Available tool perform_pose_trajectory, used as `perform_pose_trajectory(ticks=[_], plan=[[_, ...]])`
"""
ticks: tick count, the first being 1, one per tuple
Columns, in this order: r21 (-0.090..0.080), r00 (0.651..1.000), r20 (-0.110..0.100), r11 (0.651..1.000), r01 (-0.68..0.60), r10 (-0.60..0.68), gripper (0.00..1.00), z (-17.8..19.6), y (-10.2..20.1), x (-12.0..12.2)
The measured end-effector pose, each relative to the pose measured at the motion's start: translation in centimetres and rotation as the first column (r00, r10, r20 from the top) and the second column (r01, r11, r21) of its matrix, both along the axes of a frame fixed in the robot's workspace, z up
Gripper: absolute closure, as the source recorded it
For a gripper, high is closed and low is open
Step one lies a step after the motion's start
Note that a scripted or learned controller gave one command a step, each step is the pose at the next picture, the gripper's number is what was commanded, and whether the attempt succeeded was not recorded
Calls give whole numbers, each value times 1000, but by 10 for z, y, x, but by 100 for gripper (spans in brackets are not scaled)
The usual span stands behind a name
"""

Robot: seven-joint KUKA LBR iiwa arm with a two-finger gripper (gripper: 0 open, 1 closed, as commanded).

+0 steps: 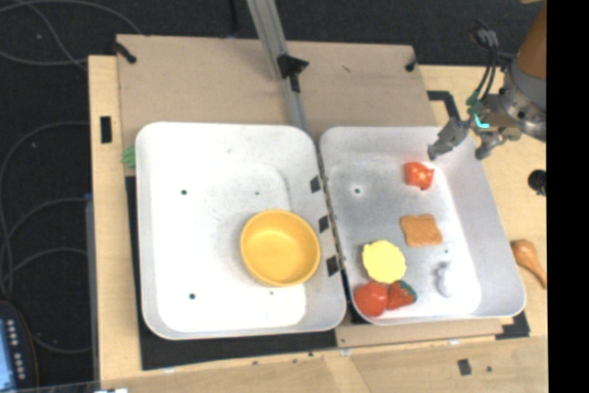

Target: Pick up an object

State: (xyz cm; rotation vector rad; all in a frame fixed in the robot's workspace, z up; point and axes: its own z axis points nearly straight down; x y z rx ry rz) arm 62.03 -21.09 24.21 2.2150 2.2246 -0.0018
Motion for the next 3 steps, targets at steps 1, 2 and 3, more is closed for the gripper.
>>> perform_pose_trajectory(ticks=[1, 2, 3], plan=[[0, 1000, -6, 1000, 5, -5, 0, -61, 0, -7], [-2, 1000, -4, 1000, 6, -6, 0, -104, -4, -6], [-2, 1000, -3, 1000, 7, -7, 0, -143, -6, -7]])
